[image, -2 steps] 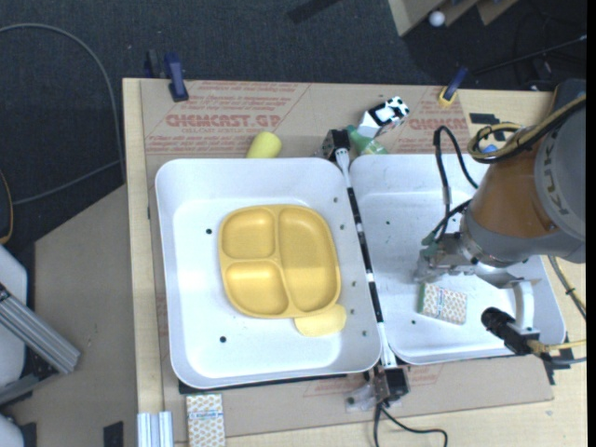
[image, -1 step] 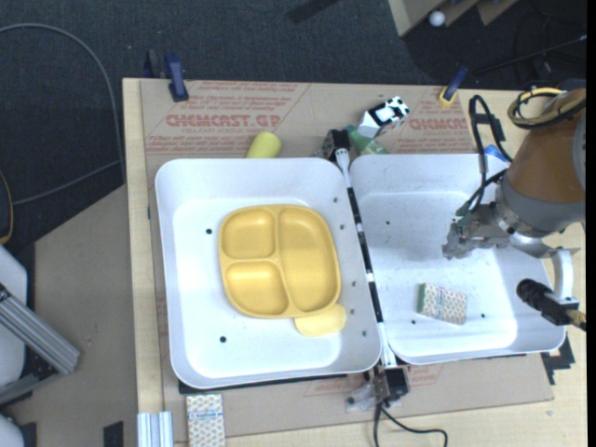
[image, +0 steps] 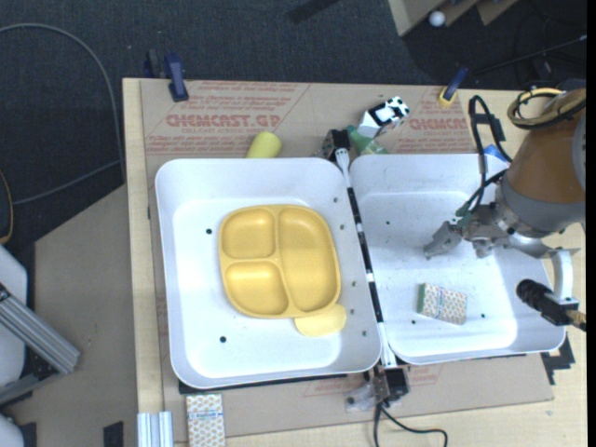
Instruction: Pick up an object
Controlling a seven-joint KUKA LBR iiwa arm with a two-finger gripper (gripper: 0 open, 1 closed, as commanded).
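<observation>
Jaws [image: 445,240] spread open, gripping nothing, over right bin [image: 410,194]; packet [image: 442,303] lying at 6 o'clock. Yellow tray [image: 277,259] in left bin [image: 186,250].

Lab: clamped bench [image: 279,110], cables [image: 56,110]

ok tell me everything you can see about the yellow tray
The yellow tray is a rounded, plastic-looking plate with three compartments: two on its left, one long one on its right. It lies flat, right side up, slightly turned, in the middle of the left bin. A pale yellow piece pokes out from under its lower right edge.
</observation>
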